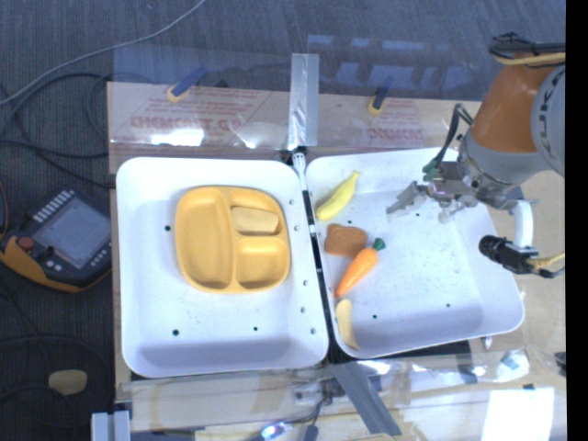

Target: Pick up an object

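In the right bin (459,315) lie a yellow banana (336,196), a brown bread-like piece (344,239), an orange carrot with a green top (357,269) and a pale yellow piece (344,322) at the near-left corner. My gripper (425,206) hangs over the far middle of this bin, to the right of the banana and apart from all the objects. Its fingers (400,202) are spread open with nothing between them.
The left bin (147,338) holds a yellow divided plate (207,246) with a tan piece (254,220) in its far compartment. A black fitting (503,249) on the arm sits over the right bin's right side. A metal divider (303,108) stands behind the bins.
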### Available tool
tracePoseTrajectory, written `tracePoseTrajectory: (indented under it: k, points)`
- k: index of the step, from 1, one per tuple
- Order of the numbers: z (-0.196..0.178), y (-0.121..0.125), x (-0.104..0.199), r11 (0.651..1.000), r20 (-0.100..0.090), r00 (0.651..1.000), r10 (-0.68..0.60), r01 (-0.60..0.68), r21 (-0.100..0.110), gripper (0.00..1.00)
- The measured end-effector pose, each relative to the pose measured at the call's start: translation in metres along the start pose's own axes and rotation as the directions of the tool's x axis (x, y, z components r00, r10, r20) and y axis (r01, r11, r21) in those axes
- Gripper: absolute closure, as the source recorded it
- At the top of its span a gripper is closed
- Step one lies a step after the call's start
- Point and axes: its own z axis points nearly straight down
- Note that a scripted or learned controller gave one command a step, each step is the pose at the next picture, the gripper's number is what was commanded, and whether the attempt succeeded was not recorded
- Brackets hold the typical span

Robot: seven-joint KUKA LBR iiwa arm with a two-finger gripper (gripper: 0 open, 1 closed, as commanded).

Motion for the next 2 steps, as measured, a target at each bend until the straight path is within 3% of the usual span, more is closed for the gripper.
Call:
tracePoseTrajectory:
  k: [1,2]
  points:
    - [0.087,-0.028,0.033,0.990,0.003,0.990,-0.141,0.141,-0.017,0.00]
    - [0.095,-0.045,0.049,0.977,0.022,0.978,-0.207,0.208,-0.045,0.00]
